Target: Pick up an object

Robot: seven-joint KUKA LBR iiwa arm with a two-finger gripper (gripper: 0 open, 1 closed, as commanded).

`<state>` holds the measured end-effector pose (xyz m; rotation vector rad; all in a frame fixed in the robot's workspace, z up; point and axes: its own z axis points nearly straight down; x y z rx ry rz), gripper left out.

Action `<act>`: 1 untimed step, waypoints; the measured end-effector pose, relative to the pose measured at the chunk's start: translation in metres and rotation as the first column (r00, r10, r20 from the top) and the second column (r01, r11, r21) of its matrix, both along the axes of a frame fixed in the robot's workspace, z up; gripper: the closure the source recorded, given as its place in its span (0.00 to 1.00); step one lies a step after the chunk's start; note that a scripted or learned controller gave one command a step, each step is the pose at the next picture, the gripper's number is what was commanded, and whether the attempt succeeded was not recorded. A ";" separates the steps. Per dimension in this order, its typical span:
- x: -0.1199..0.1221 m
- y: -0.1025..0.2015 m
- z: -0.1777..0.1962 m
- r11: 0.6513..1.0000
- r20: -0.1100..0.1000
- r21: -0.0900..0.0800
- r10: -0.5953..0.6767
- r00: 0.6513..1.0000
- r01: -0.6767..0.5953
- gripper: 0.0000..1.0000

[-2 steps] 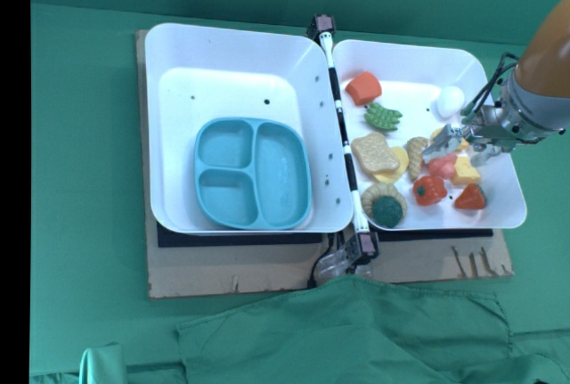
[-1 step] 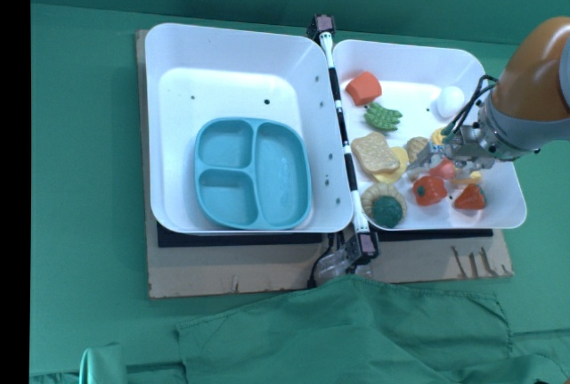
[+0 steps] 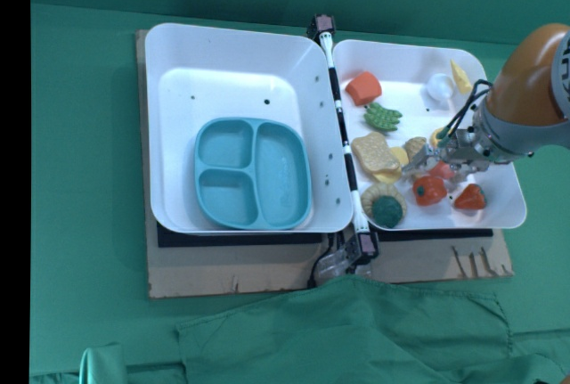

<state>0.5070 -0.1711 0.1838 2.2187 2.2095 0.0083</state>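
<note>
The right bin [image 3: 503,211] holds several toy foods. Among them are an orange-red piece [image 3: 362,88], a green piece [image 3: 381,116], a tan waffle-like slab [image 3: 375,153], a small tan round [image 3: 415,147], a green-topped round [image 3: 386,208], a red-orange fruit [image 3: 428,189] and a red strawberry-like piece [image 3: 470,196]. My gripper [image 3: 442,156] is low in this bin, just right of the small tan round. It sits directly over another small red piece [image 3: 443,170]. Whether anything is in the gripper cannot be made out.
A white cup-like item [image 3: 438,87] and a yellow wedge [image 3: 460,76] lie at the back of the right bin. The left bin [image 3: 178,53] holds a teal divided plate [image 3: 253,173]. A black-and-white hinge strip [image 3: 340,115] separates the bins. Green cloth [image 3: 356,329] lies in front.
</note>
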 end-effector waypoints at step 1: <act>0.002 -0.002 0.015 1.000 0.012 -0.005 -0.004 1.000 0.004 1.00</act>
